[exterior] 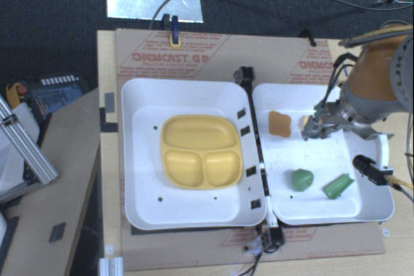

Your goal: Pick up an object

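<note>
Three loose items lie in the right bin (372,207): a brown block (279,124), a green lump (301,179), a green wedge (338,186). The gripper (312,128) sits low, just right of the block; finger state cannot be told. Judged: approach stage, nothing lifted. Next, it needs centring over the block and closing.
</note>
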Tool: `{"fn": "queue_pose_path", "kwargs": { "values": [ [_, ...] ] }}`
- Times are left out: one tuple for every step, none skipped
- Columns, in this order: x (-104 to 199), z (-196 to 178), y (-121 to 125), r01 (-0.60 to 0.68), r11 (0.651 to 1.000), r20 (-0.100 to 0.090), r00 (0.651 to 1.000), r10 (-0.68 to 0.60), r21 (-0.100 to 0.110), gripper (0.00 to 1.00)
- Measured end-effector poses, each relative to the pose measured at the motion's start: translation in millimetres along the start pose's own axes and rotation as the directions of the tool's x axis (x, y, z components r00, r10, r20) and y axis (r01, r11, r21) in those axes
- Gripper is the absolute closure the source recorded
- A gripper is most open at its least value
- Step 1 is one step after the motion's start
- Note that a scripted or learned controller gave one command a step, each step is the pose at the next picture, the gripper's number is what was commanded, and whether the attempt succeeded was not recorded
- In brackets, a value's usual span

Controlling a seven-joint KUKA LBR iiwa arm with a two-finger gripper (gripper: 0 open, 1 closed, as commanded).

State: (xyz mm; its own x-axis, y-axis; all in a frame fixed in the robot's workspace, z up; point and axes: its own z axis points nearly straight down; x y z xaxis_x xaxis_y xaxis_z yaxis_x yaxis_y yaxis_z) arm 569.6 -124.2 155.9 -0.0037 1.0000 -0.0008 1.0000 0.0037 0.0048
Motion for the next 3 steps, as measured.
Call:
{"fn": "queue_pose_path", "kwargs": {
  "values": [
    [3.8, -62.3, -3.3, 0.001, 1.0, 0.001, 1.0, -0.001, -0.003, 1.0],
    [10.8, -108.3, -0.9, 0.002, 1.0, 0.0, 1.0, -0.002, -0.001, 1.0],
    [58.4, -92.7, 2.2, 0.005, 1.0, -0.002, 1.0, -0.005, 0.003, 1.0]
  ]
}}
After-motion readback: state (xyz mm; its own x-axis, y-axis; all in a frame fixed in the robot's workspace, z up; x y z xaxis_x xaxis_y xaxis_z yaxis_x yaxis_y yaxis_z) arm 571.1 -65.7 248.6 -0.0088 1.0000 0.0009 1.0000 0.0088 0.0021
